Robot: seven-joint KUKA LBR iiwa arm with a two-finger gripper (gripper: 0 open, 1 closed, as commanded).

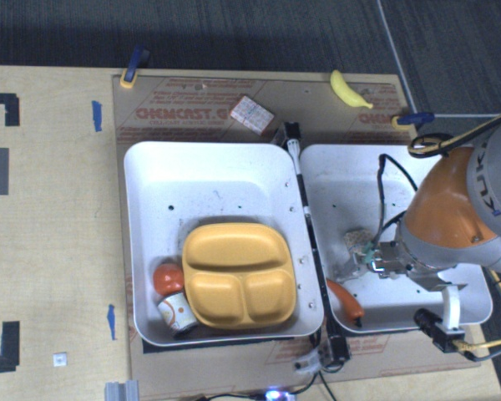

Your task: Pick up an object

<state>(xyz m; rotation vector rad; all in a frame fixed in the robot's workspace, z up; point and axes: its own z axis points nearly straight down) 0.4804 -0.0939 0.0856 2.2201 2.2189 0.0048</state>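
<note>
camera view, tan bench [42,249], two white bins [209,174], dark carpet [234,15], end effector [369,259] grip state unclear

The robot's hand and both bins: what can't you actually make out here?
- Hand: the arm's body hides it, grip unclear.
- Small object beside it: too blurred to name.
- Orange-white ball: partly under the yellow tray.
- Arm: cut off by right edge.
</note>
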